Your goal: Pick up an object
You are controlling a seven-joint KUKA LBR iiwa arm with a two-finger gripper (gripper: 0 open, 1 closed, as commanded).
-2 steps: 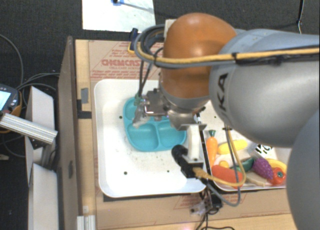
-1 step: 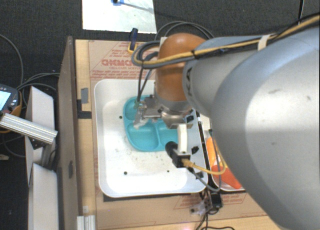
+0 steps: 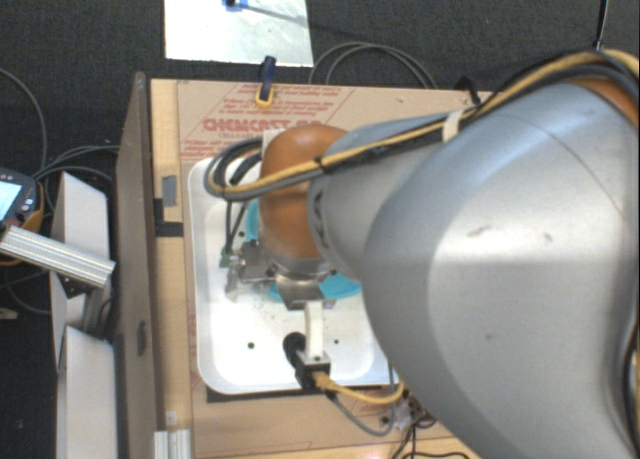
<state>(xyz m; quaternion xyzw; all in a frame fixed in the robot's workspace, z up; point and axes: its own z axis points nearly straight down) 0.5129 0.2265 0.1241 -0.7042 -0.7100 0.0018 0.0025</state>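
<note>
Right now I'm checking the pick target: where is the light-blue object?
In the camera view, the light-blue object lies in the white bin, mostly hidden beneath the arm's orange band.

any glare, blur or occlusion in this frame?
Camera view: the grey arm looms close and soft-edged, hiding much of the white bin; the foil-like sheet up top glares bright; the dark floor stays dim; a blue object peeks beneath the wrist.

cardboard sheet point(image 3: 300, 107) | red print | perhaps "CHEMCREST" | smaller lines unreadable
</note>
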